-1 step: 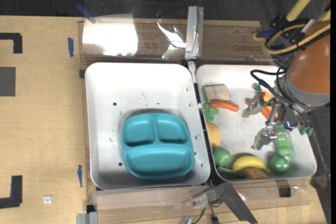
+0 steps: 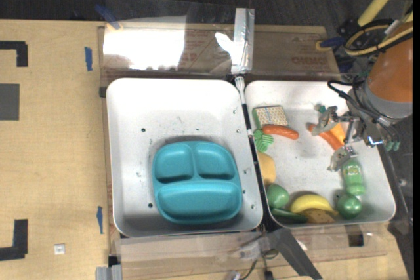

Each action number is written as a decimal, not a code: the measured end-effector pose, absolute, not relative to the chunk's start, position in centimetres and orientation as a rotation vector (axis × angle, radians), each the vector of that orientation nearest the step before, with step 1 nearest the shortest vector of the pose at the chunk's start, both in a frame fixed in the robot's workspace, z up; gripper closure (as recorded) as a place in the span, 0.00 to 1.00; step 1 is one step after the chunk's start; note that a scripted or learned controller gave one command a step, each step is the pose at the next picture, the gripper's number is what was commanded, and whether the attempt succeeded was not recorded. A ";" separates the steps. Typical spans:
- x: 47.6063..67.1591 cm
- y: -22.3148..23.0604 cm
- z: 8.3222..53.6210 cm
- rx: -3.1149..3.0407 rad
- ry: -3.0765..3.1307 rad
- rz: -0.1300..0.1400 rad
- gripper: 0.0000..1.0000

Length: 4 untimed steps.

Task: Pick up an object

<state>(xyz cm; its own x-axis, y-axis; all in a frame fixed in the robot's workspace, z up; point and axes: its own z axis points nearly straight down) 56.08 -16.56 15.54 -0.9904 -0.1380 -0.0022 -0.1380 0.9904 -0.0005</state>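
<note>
Arm entered from right edge of frame, orange band (image 2: 394, 72) at upper right. Gripper (image 2: 336, 134) hung over right bin (image 2: 298, 92), right of centre; finger state impossible to tell. Orange wedge-shaped piece (image 2: 333, 136) lay at fingertips, grasp unclear. Nearby: carrot (image 2: 279, 132), banana (image 2: 310, 202), green bottle (image 2: 353, 179). Teal tray (image 2: 195, 181) sat in left bin (image 2: 131, 115).

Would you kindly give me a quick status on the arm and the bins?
Hand low in right bin, by orange piece; grip unclear. Banana, carrot, green toys crowd that bin. Teal tray in left bin.
</note>
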 end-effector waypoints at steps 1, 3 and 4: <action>58.7 -17.8 8.9 -0.149 3.126 -0.004 0.00; 58.2 -15.6 8.9 -0.311 3.116 -0.004 0.00; 58.7 -20.6 8.9 -0.646 3.063 -0.006 0.00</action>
